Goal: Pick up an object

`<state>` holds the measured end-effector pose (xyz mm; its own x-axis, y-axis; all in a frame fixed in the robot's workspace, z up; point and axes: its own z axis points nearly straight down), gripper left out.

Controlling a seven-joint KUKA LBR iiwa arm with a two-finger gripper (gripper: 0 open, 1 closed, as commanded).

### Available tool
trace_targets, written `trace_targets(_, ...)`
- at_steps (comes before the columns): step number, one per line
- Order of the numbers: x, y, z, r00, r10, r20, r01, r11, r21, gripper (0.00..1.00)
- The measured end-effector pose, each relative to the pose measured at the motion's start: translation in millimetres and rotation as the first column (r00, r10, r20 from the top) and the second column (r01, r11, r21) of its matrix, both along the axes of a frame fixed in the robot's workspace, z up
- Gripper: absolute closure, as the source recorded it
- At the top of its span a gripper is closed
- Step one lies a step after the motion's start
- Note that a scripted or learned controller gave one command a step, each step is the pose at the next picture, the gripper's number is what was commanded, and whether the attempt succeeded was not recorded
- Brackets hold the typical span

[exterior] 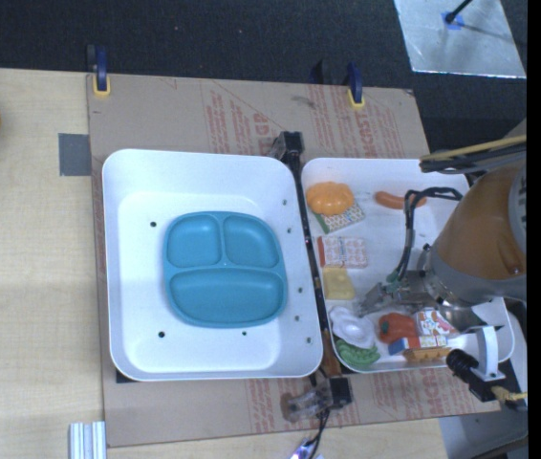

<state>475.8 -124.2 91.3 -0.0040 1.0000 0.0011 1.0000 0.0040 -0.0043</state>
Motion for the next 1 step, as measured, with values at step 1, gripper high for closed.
trace_targets(1, 0.2, -19.2, 0.6, 1.000, -0.003, 0.003, 0.003, 1.000, -0.002, 0.00)
